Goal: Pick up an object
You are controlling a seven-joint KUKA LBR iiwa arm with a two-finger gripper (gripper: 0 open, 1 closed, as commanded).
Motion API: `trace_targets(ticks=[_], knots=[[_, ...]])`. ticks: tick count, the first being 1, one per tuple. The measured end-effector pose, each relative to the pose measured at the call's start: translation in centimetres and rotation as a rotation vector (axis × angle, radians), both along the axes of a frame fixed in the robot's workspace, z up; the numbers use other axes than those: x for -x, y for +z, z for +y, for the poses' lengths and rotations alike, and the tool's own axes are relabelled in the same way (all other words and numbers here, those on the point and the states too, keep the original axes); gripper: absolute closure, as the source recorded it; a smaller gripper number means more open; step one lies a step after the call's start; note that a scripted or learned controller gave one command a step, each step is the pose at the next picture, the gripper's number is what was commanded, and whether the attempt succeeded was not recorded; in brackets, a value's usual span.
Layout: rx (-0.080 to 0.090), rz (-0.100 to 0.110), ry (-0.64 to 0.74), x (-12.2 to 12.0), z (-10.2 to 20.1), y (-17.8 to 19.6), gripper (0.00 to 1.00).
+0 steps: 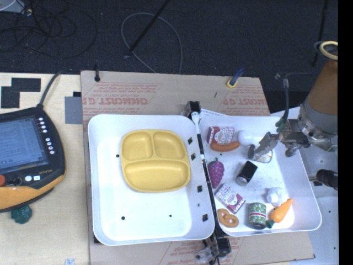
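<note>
1. Bench held two white bins side by side. Left bin [105,203] carried a yellow divided tray [155,160]; right bin [300,203] was full of small toy food.
2. Arm [322,101] reached in from the right, grey w/ orange band, wrist over the right bin's upper right.
3. Gripper [265,148] hung low over the bin's upper middle, tilted left. Couldn't tell how wide it stood, and nothing showed as held.
4. Nearest pieces: black cylinder [246,172] just below the gripper, lying tilted; white round piece [246,138] just beside it, up-left; hot dog [225,146] further left, in front of a red-and-white packet [222,133].
5. Purple grapes [215,173] sat by the divider; a pink packet [229,197] below them.
6. Along the front: donut [228,218], green can [256,215], carrot [281,210], white crumpled lump [273,194].
7. My guess: black cylinder was the likely pick, being closest. Prob light, stiff plastic, smooth, so apt to roll or slip; best pinched across its short width, mid-body, not end to end.
8. Risk: neighbours close enough to get nudged on the way down.
</note>
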State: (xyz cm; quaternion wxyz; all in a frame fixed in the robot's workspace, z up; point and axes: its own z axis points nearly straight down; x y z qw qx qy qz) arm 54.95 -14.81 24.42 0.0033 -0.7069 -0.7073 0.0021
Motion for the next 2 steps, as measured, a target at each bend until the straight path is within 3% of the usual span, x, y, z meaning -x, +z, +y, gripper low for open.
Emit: trace_targets(ticks=[1,2], knots=[[0.000,-0.001,0.000,-2.5,1.3,-15.1,0.00],[-0.003,-0.004,0.000,-1.8,-0.4,-15.7,0.00]])
